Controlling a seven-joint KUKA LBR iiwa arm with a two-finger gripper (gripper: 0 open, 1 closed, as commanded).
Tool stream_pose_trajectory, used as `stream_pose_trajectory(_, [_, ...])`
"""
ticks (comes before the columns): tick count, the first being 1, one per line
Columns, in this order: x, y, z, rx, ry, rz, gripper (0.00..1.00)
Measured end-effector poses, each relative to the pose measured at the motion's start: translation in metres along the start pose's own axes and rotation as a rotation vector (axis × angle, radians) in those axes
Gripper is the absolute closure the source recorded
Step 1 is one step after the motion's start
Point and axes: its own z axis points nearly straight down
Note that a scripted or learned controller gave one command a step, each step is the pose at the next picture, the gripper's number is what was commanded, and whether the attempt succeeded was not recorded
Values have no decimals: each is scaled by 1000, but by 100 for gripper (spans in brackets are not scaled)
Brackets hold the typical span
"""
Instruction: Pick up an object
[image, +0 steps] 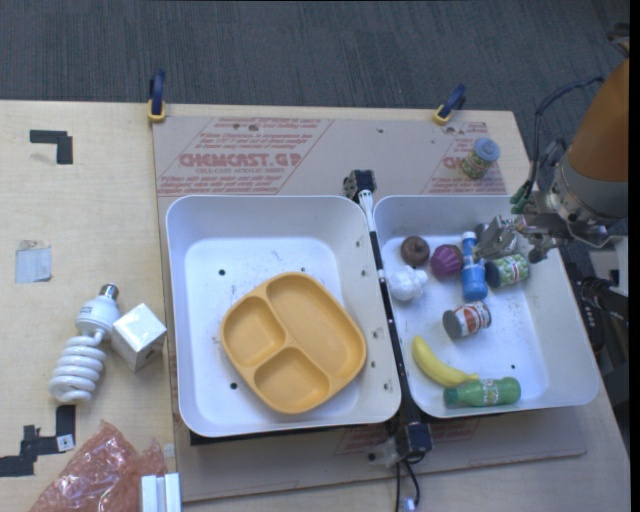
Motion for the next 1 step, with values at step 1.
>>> stream_pose_trajectory(1, [11, 62, 143, 0, 0, 0, 0])
